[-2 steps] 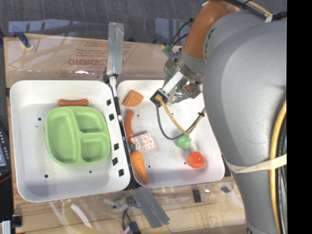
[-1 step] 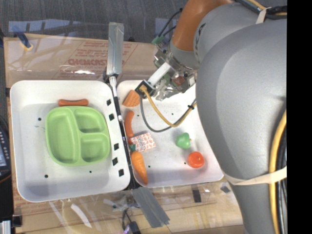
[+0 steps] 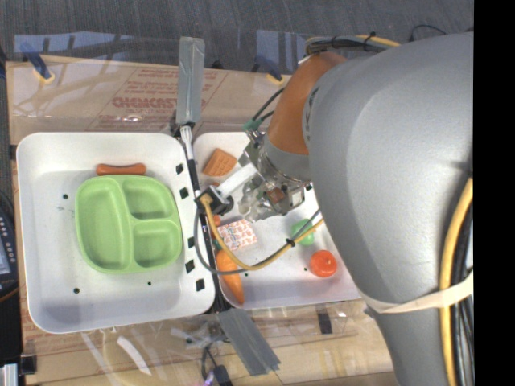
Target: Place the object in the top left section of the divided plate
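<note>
A green divided plate (image 3: 129,222) lies in the left bin (image 3: 48,296), with one large section on its left and two smaller ones on its right. Just beyond its far rim lies an orange sausage-shaped piece (image 3: 121,169). My gripper (image 3: 261,199) is low in the right bin (image 3: 273,292), over its middle, and the wrist and arm hide much of it. Below and left of the gripper lies a red-and-white patterned packet (image 3: 236,234). A tan wedge-shaped piece (image 3: 219,164) sits at the far left of that bin.
Also in the right bin are an orange carrot-like piece (image 3: 229,265) near the front left, a red-orange ball (image 3: 323,263) near the front and a small green item (image 3: 303,232). The big grey arm covers the bin's right side. A divider wall (image 3: 193,215) separates the bins.
</note>
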Available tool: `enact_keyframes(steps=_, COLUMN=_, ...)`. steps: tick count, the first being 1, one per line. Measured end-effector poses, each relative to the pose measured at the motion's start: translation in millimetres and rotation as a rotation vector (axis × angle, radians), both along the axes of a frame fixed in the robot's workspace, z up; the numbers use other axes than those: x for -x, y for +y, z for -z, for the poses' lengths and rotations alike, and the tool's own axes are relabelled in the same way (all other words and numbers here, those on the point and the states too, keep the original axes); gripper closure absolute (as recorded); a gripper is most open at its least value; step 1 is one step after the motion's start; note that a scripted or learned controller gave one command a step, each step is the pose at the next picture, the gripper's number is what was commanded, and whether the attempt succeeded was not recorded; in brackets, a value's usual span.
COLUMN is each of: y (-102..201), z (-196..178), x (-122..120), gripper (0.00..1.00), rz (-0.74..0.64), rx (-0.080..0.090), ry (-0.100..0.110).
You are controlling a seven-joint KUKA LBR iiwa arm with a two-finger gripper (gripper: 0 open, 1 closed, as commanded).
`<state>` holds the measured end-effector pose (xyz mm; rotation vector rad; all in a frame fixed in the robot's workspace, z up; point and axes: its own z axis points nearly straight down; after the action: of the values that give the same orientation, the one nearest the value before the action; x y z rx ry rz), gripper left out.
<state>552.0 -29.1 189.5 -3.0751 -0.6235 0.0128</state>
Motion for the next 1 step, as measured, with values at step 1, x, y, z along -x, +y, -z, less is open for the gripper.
enact_keyframes(steps=1, y=-49.2, z=-1.0, x=76.7, gripper=1.00, rz=0.040, rx=0.001, ry=-0.002)
